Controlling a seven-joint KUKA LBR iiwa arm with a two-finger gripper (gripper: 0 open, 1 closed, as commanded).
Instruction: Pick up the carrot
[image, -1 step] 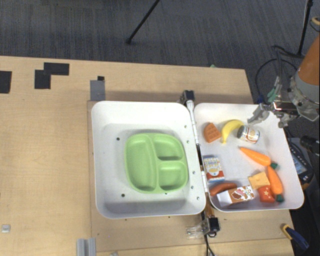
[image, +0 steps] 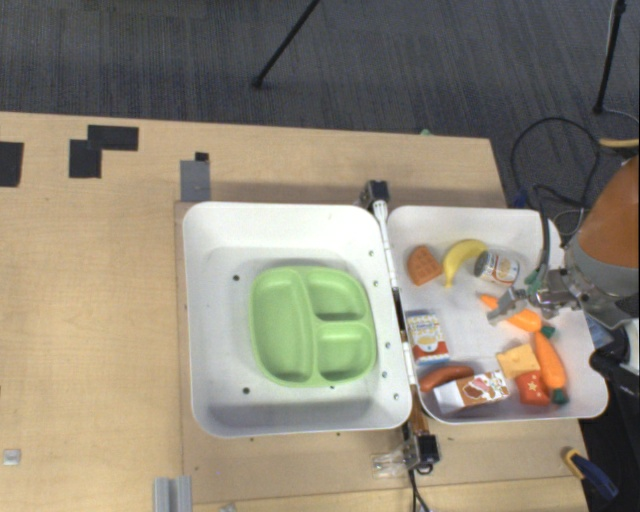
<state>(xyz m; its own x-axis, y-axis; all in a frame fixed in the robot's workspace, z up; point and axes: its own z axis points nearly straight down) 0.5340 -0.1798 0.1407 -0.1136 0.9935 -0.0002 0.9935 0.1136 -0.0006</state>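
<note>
While fingers (image: 512, 303) hover, state unclear: 1 carrot (image: 549, 362); 1 banana (image: 460, 257); 2 bins (image: 300, 415).

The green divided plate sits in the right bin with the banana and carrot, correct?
Not quite. The camera view shows the green divided plate in the left bin, by itself. The banana and carrot are in the right bin, where the gripper is working.
</note>
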